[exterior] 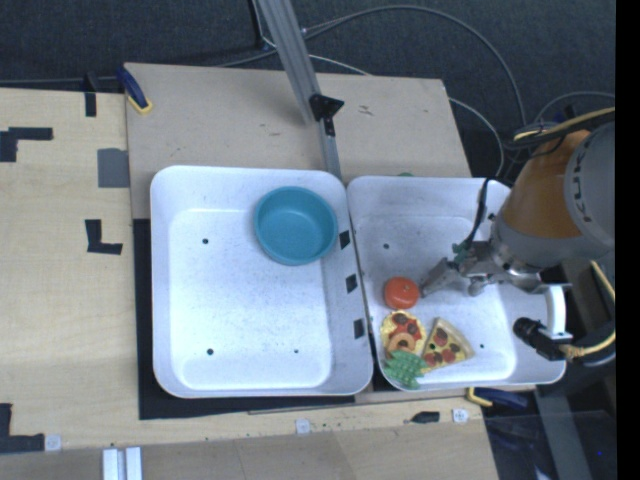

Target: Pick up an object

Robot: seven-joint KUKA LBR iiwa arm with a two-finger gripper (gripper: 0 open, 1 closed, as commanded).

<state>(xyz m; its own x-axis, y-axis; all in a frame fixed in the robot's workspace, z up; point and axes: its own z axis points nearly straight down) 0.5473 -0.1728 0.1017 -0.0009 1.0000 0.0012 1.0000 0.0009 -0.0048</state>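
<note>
A small red-orange ball-like object (402, 292) lies in the right bin (420, 218), near its left wall. Just below it sit a round toy pizza (402, 332), a pizza slice (446, 344) and a green leafy piece (406, 369). My gripper (432, 280) reaches in from the right, its grey fingers pointing left and ending just right of the red object. Nothing shows between the fingers.
A blue bowl (295, 225) stands at the upper right of the left bin (200, 308). A metal pole (300, 63) slants down to the divide between the bins. The arm's orange band (545, 193) hangs over the right bin's right side.
</note>
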